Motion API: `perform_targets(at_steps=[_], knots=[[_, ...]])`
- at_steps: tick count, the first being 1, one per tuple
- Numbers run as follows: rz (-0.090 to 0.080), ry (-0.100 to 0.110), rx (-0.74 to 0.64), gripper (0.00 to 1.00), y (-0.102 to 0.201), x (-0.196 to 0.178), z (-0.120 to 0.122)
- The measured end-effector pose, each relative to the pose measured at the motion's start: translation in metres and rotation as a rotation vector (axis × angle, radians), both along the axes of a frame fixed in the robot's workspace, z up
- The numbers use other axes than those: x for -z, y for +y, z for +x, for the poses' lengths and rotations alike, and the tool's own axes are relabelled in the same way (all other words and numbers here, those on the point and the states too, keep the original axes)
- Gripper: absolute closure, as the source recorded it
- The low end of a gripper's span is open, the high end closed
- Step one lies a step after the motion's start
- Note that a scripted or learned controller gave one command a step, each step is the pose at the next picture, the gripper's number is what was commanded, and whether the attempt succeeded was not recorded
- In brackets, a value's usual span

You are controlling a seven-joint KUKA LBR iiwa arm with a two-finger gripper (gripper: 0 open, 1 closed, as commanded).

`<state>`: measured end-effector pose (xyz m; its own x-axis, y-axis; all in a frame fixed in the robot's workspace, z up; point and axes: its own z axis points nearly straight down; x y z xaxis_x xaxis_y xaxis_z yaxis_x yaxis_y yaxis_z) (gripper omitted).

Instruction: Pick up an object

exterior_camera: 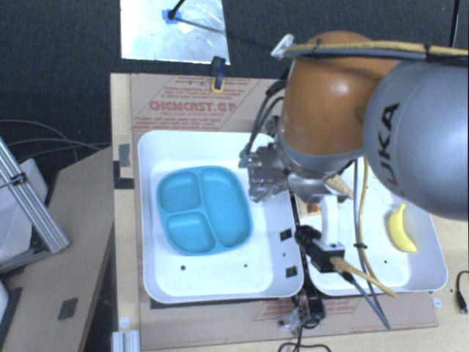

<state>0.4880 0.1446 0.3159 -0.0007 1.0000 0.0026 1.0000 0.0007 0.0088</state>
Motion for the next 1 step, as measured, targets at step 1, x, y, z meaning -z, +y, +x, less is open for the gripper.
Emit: perform_targets(at_steps=[1], knots=[[-0.004,0.01,0.001,1.0,0.0087,0.0836,0.0522]])
